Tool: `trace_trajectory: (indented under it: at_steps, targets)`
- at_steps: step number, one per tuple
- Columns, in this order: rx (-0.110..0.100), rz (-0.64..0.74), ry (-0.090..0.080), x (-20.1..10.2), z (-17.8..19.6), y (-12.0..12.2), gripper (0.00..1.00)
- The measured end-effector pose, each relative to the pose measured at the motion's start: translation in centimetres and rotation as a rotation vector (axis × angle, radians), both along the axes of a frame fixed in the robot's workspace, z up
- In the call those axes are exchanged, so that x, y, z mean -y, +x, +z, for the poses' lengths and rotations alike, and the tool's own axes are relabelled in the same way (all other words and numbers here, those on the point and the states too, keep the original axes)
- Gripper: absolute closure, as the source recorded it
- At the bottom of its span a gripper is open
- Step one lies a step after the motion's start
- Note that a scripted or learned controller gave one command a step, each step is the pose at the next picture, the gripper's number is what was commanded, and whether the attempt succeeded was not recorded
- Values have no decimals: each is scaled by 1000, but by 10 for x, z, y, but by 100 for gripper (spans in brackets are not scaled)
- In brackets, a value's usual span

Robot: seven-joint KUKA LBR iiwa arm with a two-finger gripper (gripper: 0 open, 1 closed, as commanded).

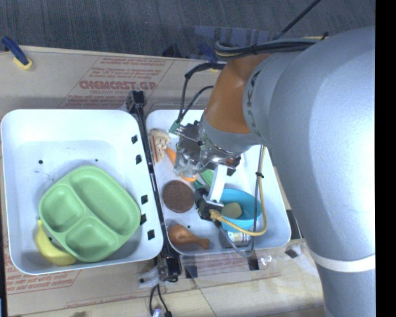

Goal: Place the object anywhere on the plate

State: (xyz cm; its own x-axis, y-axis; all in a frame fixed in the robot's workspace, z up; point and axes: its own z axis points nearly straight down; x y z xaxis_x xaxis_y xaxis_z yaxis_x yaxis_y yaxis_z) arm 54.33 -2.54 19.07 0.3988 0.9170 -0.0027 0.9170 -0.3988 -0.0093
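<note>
**A:** What is laid out on the bench?

**B:** Two shallow white bins are seen side by side from above. In the left bin [16,177] a pale green plate [89,211] with three compartments is lying, and a yellow, banana-like piece [49,251] is tucked under its lower left edge. In the right bin [277,226] several small toy foods are scattered: a brown disc [179,195], a brown drumstick shape [187,237], a slice-like tan piece [160,142], something orange [172,156] and a blue bowl [245,202] with an olive lump [231,210] in it.

**A:** Which object is meant for the plate?

**B:** That cannot be told; the candidates are all lying in the right bin, well apart from the plate.

**A:** How would they likely handle?

**B:** They are judged to be light, stiff moulded plastic, smooth and probably slippery. The drumstick would best be taken across its narrow shank; the flat disc offers only its thin rim, so a slip is likely.

**A:** And the gripper?

**B:** The gripper [187,170] is lowered into the right bin, just above the brown disc, beneath the arm's orange band. Whether it is clenched or released cannot be told, and nothing is seen held in it
</note>
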Motion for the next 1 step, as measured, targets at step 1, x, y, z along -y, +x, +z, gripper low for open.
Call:
trace_trajectory:
  at_steps: [1]
  targets:
    - [0,0,0,0,0,0,0]
